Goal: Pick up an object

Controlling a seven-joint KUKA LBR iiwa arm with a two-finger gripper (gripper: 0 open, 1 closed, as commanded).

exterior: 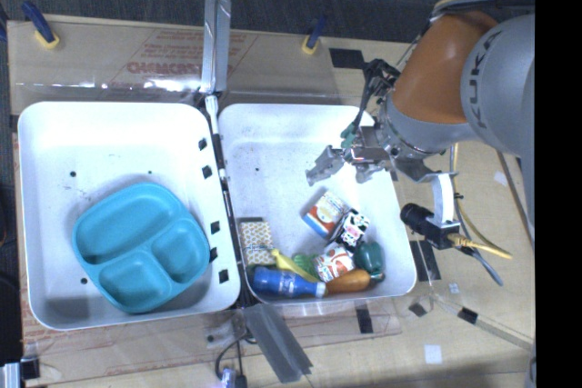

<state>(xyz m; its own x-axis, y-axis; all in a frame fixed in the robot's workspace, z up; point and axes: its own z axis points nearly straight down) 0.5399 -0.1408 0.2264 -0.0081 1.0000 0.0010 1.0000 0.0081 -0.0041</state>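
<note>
My gripper hangs over the right part of the right bin, open, with nothing between its fingers. Just below it lies a small orange and white box. A black and white spotted item sits beside the box. Toward the bin's front edge a red and white can, a blue bottle, an orange carrot-like piece, a green piece and a yellow banana-like piece lie crowded together. A patterned square pad rests by the left wall.
The left bin holds a blue divided plate at its front. A grey divider bar stands between the bins at the back. The arm's orange band looms over the right bin's right rim.
</note>
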